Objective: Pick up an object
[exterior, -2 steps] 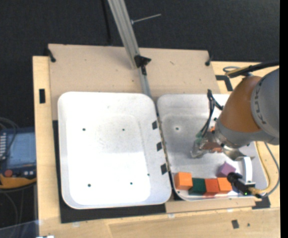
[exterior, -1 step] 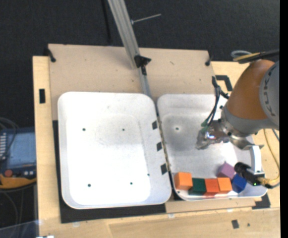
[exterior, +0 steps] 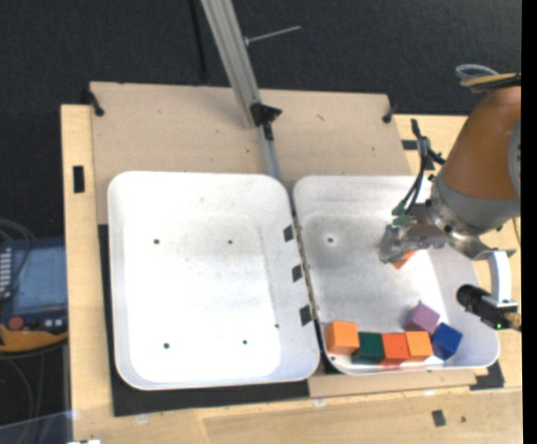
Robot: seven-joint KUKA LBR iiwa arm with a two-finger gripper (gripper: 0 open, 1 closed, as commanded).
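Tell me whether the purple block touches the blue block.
Cannot tell. In the camera view the purple block sits right beside the blue block, with no plain gap or contact.

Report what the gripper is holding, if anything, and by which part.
A small orange-red piece shows at the tip of the two-finger gripper, over the right white bin; whether it is gripped cannot be told.

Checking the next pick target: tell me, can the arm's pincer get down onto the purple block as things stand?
Probably yes. The purple block sits with its top uncovered in the right bin, slightly apart from the row along the near wall. The pincer hangs above the same bin. The blue block close beside it may crowd one side.
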